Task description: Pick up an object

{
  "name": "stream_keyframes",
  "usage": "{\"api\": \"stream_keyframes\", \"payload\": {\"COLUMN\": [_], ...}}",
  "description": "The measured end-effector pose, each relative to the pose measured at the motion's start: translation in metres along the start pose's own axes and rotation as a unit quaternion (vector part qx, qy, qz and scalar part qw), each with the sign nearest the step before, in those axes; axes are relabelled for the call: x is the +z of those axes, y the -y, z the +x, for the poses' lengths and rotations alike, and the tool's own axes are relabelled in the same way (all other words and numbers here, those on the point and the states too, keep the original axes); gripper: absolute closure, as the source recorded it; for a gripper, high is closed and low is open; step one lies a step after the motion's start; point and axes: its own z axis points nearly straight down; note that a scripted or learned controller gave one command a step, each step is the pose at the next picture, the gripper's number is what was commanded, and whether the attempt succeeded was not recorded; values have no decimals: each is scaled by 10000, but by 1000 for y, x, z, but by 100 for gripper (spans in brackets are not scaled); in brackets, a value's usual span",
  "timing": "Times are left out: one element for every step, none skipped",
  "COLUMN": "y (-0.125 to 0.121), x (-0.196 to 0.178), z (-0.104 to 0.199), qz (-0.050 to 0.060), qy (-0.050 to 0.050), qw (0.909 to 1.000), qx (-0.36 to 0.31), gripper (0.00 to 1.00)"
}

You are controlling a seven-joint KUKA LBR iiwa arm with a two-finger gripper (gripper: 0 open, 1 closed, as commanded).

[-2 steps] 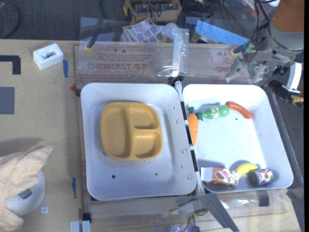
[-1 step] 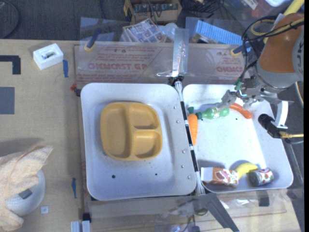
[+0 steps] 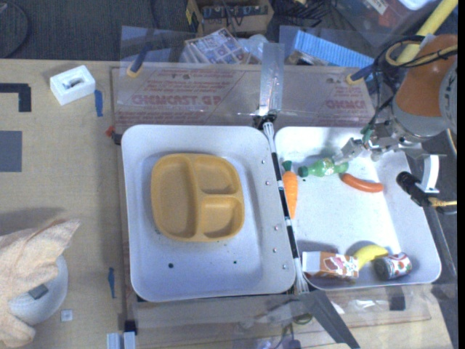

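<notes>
The arm [image 3: 429,86] is grey with a broad orange band, black cables looping beside it, and a pale metal gripper [image 3: 354,148].

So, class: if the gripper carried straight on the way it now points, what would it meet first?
Probably the green bottle: the gripper points down-left at it in the right bin, though depth is unclear.

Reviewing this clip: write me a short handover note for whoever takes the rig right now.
Gripper: low over the right bin's far side, beside the green bottle; finger state unclear, nothing seen held.
Right bin: carrot at its left wall, red chili, banana, can and small carton along the near edge.
Left bin: yellow divided tray.
Done: no pick yet. Left: grasp and lift one object.
</notes>
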Motion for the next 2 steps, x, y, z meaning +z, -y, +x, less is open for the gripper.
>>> {"api": "stream_keyframes", "payload": {"y": [42,41], "x": [26,14], "z": [11,8], "qz": [148,114], "qy": [-50,-38], "qw": [9997,9997], "qx": [195,221], "gripper": [0,100]}}
